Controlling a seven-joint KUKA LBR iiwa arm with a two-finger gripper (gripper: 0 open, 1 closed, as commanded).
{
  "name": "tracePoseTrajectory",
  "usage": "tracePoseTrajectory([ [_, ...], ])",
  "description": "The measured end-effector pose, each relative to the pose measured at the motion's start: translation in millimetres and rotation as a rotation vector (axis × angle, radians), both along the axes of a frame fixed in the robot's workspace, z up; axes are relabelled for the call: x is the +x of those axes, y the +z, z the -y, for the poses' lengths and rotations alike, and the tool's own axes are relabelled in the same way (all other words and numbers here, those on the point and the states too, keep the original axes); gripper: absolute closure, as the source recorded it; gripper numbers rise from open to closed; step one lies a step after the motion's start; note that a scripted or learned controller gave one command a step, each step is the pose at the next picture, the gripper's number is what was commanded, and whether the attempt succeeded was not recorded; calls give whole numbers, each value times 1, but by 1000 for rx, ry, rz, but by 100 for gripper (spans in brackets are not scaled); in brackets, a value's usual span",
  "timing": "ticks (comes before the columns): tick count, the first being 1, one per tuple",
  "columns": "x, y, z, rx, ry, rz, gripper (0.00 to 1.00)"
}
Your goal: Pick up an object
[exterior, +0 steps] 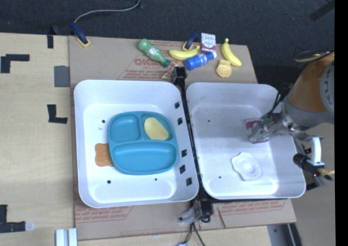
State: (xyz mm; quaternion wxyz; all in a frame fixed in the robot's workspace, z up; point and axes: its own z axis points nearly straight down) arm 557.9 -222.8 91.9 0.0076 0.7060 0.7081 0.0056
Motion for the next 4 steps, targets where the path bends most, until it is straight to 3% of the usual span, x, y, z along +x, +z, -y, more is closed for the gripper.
tracePoseTrajectory([
  [1, 36, 2, -58, 2, -1, -19, 100],
  [2, 8, -4, -13, 14, 4, -14, 100],
  [3, 74, -4, -28, 2, -1, -15, 100],
  [4, 76, -3, -39, 26, 6, -22, 0],
])
